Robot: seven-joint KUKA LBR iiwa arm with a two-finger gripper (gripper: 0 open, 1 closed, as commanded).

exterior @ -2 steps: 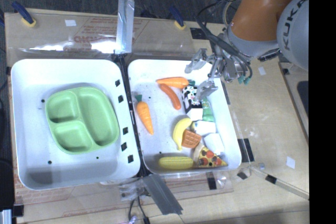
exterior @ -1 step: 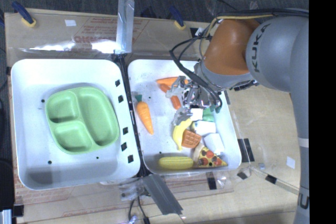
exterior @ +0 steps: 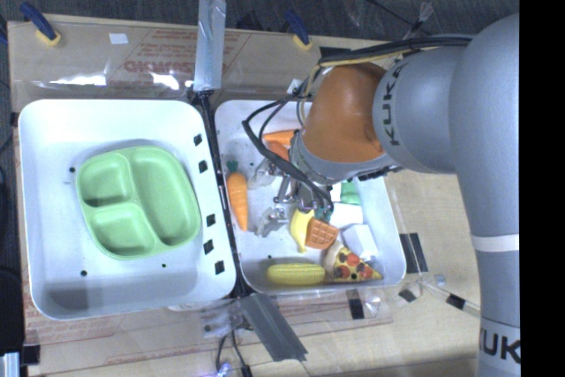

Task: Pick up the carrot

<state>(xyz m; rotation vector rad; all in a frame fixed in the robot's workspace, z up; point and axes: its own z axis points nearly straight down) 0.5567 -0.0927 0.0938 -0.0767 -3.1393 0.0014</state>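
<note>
From my seat the arm (exterior: 459,101) takes up most of the right side, its grey body coming in from the right and bending over the right bin (exterior: 388,253), with the orange band (exterior: 349,115) sitting above the wrist and black cables looping off it. Below that band the gripper (exterior: 284,212) points down into the right bin, among the toys; I cannot tell how it stands, since the metal parts there blur together.

The left bin (exterior: 53,190) holds a green divided plate (exterior: 137,200), lying flat near its middle.

In the right bin, the carrot (exterior: 237,199) lies along the left wall, just beside the black divider between the bins, green top toward the far end. It sits just left of the gripper, apart from it as far as I can see. Near the gripper lie a yellow-and-orange waffle-like toy (exterior: 313,232), a pizza slice (exterior: 353,265) and a corn cob (exterior: 296,274) along the near wall. A white block (exterior: 360,238) rests by the right wall.
</note>
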